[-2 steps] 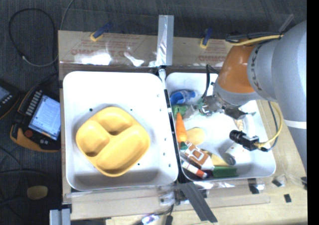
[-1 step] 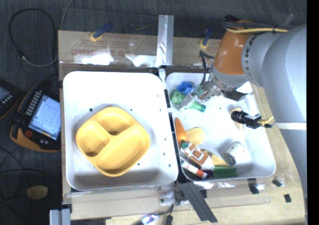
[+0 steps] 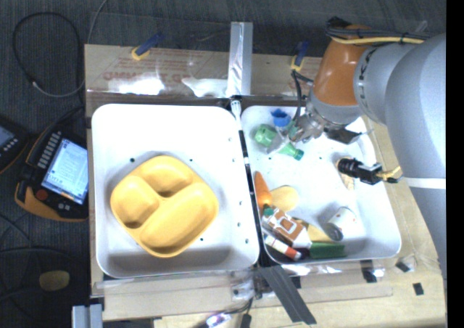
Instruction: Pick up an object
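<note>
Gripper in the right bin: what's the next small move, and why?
Probably a short drop onto the small green piece. The gripper sits right beside it at the far left of the right bin, while the cluttered pile lies further off at the near edge. I can't tell whether it already touches the piece.

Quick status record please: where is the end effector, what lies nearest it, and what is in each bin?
end effector: over the far-left part of the right bin
nearest things: round green object, small green piece, blue piece
right bin, near side: orange carrot-like piece, silver can, green marker, piled with other clutter
left bin: yellow divided plate
grasp: cannot tell
</note>
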`<act>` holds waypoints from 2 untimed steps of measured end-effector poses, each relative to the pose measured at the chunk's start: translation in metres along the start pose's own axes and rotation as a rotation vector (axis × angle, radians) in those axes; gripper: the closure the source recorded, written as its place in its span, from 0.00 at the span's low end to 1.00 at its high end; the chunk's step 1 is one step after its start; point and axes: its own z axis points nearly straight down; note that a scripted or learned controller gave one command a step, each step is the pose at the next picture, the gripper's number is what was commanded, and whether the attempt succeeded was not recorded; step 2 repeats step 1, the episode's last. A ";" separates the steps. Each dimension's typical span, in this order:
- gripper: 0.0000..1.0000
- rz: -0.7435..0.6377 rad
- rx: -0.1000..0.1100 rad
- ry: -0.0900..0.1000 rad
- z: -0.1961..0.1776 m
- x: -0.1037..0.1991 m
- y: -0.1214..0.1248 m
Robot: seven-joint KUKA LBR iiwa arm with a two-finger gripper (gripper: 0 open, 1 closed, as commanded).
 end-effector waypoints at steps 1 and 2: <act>1.00 0.137 0.012 0.006 -0.083 0.054 0.049; 1.00 0.137 0.012 0.006 -0.083 0.054 0.049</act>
